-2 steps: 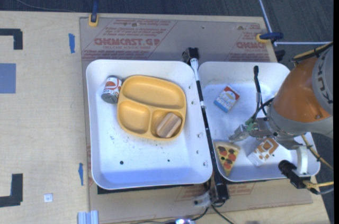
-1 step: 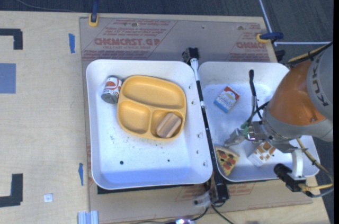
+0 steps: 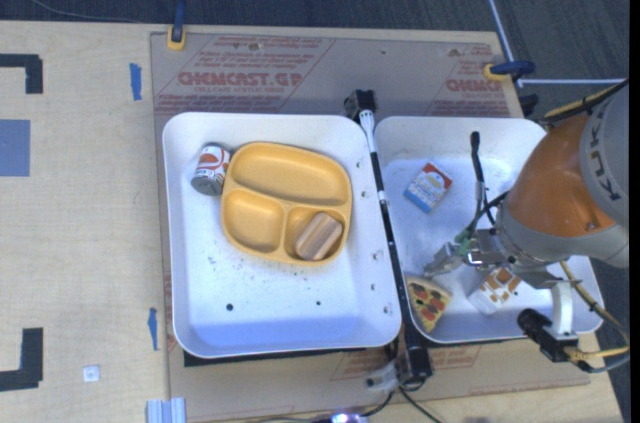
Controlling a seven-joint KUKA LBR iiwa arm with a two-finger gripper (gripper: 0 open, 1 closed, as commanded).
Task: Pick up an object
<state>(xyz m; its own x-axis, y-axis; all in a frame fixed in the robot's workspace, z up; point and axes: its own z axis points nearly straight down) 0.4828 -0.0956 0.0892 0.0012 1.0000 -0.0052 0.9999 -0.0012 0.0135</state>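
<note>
Gripper (image 3: 452,256) low in right bin (image 3: 400,211), just above pizza slice (image 3: 428,303); open or closed: can't tell. Small carton (image 3: 428,187) up-left of gripper. Left bin: yellow tray (image 3: 285,201) holding bread roll (image 3: 318,235), can (image 3: 209,168) touching tray's left edge.

1. The brown board (image 3: 330,71) under the two bins carries red print reading "CHEMCAST GP" beside its upper left corner.
2. The same print begins again near the board's upper right corner, cut off.
</note>
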